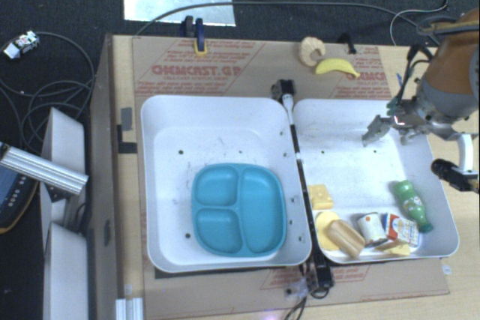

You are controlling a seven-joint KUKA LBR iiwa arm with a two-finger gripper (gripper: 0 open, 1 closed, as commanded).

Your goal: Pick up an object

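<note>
The likeliest thing to be picked, the green bottle point(411, 204), lies on its side near the right wall of the right bin point(352, 154), its long axis running from upper left to lower right — which end carries the cap is hard to make out. Just below and left of it sits a cluster along the bin's front edge: a small carton point(402, 230) with red and blue print, a white cup point(368, 225) on its side, a tan bread roll point(344, 237) resting on a yellow plate point(324, 223), and a pale yellow cheese-like block point(321, 196) close to the bins' divider.

The gripper point(391, 127) hovers over the upper right part of that bin, well apart from the bottle, with nothing between its fingers; they appear spread — one grey finger point(376, 130) juts toward the left.

The left bin point(172, 124) holds a blue divided tray point(239, 208). Beyond the bins, on the bench point(225, 67), lie a banana point(336, 67) and a beige round object point(312, 50).
</note>
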